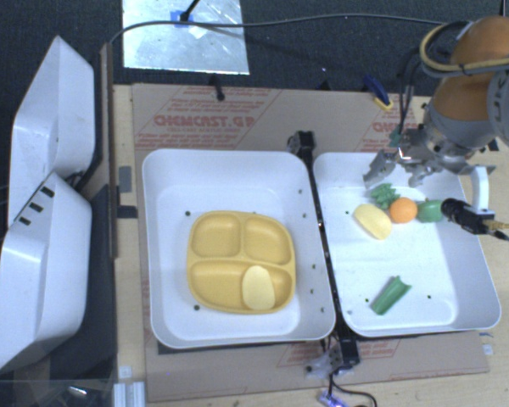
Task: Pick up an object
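Gripper (399, 170), fingers spread and holding nothing, hovers just above the orange ball (402, 210) in the right bin (475, 303); a clean grasp means descending squarely, avoiding the adjacent yellow piece (372, 222)

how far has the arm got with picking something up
Early stage. Done: the gripper has reached the back of the right bin, just above the green leafy piece. In hand: nothing visible between its fingers; the orange ball, pale yellow piece and green stick all lie on the bin floor. Left: descend, close on one item and lift it.
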{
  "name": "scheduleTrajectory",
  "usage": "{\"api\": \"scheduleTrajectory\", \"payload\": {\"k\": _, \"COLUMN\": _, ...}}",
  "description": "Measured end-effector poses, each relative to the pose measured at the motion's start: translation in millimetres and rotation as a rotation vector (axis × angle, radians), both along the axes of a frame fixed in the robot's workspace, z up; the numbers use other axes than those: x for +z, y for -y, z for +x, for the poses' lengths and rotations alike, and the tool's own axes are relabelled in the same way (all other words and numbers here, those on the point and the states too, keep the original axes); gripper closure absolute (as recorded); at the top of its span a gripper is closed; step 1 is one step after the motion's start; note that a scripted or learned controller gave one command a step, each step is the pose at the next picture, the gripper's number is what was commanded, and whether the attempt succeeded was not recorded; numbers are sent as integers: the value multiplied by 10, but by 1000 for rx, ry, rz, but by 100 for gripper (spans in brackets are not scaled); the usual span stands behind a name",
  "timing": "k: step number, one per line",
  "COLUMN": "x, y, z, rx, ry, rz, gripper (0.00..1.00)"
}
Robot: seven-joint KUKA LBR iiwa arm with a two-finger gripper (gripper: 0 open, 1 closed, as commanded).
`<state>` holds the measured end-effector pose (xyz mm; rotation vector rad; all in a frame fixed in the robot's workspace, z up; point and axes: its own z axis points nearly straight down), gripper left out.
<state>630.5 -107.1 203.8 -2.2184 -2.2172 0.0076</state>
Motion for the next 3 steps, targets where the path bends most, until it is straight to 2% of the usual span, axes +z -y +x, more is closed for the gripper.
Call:
{"api": "scheduleTrajectory", "payload": {"k": 1, "x": 46, "y": -2, "z": 17, "rx": 1, "ry": 8, "rz": 0, "gripper": 0}}
{"api": "scheduleTrajectory", "payload": {"k": 3, "x": -1187, "y": -48, "z": 40, "rx": 1, "ry": 3, "rz": 0, "gripper": 0}}
